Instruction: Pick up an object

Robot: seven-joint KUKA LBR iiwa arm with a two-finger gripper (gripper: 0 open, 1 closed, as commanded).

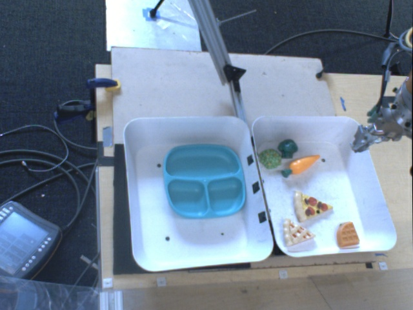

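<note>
Bench (284, 86) of pale board, set on dark carpet (45, 37). Left white bin (139, 237) seated on the bench, touching its neighbour along one wall. Blue divided plate (204, 179) lying flat in the middle of that bin, three compartments, upright, nothing on it. Metal pole (210, 31) slanting down from the top edge to the junction of the bins. Blue clamp (103, 82) with yellow tip fixed at the bench's left edge. Black cables (39, 173) looped on the carpet to the left. Handheld pendant (22, 237) resting at lower left, screen facing up.
</note>
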